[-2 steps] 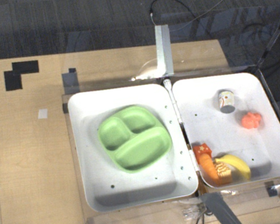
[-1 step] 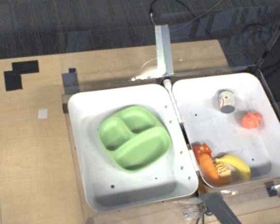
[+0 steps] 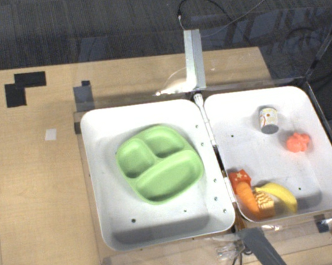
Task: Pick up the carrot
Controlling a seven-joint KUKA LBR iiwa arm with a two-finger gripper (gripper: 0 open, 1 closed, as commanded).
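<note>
Camera view: two white bins side by side on a light wood desk (image 3: 33, 198). The left bin (image 3: 100, 169) holds a green divided plate (image 3: 159, 162) with three compartments, lying roughly in the middle and turned at a slant.

The right bin (image 3: 248, 141) holds the small items. The carrot (image 3: 245, 196) is orange and lies in the near left corner of this bin, close against the wall shared with the left bin, its length running roughly front to back. A small red item with pale spots (image 3: 240, 177) touches the carrot's far end. A yellow banana (image 3: 280, 195) lies just right of the carrot. Between the two is a small yellow-orange piece (image 3: 264, 202), too blurred to identify. The three crowd together in that corner.

Well apart, toward the far side of the bin, a small can (image 3: 268, 120) sits tilted or on its side; I cannot tell which. A pinkish-red lumpy item (image 3: 298, 142) sits to the can's right and nearer the front, alone.

A grey metal post (image 3: 194, 56) rises behind the seam between the bins. A dark cable (image 3: 241, 12) loops over the carpet beyond. Black block marks (image 3: 23, 85) sit at the desk's far left.
</note>
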